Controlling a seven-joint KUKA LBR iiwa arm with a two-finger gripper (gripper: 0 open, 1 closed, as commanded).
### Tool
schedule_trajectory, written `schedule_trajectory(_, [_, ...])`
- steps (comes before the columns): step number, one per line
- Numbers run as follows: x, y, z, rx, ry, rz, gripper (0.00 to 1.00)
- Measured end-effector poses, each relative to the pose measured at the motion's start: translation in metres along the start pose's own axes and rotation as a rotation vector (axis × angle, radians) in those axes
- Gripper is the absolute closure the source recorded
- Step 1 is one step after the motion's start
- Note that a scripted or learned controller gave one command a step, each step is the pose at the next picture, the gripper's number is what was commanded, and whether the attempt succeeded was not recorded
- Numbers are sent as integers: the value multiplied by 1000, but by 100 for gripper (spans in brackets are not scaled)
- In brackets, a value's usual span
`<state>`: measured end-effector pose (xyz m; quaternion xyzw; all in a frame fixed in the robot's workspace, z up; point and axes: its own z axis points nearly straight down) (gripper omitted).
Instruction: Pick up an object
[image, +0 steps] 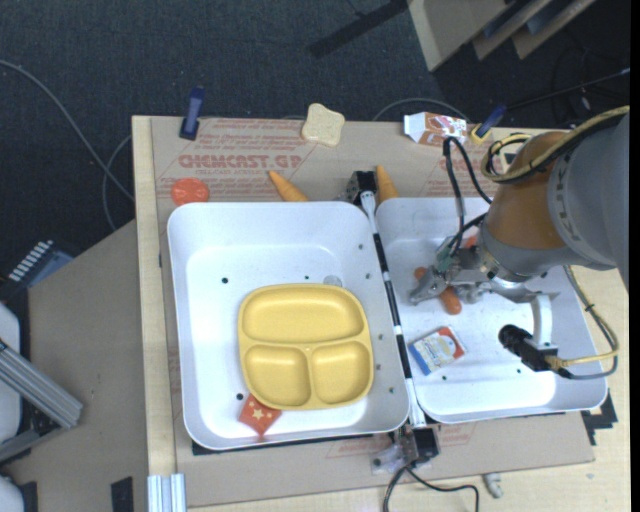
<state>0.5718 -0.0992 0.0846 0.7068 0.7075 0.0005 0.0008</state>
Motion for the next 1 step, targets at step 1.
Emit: schedule_trajectory(1, [0, 0, -10, -2, -1, 1, 100])
